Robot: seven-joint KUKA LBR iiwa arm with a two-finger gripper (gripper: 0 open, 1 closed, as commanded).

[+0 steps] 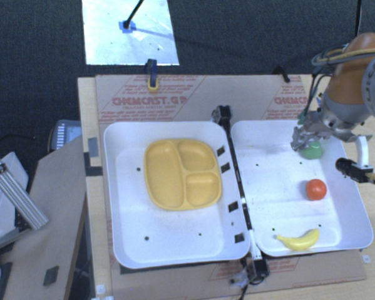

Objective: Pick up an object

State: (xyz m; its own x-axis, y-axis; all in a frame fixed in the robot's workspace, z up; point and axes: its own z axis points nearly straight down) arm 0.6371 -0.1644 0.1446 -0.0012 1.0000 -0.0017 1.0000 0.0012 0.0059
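Observation:
My gripper (306, 140) hangs over the far right part of the right bin (270, 173). Right under its fingertips lies a small green object (313, 150), partly hidden by the gripper. I cannot tell whether the fingers touch it. A red ball (315, 189) rests in the same bin, nearer the front and clear of the gripper. A yellow banana (299, 239) lies along that bin's front edge.
The left bin (124, 200) holds a yellow divided plate (181, 173) at its middle. A black divider with clips (234, 181) runs between the bins. The arm (353, 87) comes in from the right, above the right bin's far corner.

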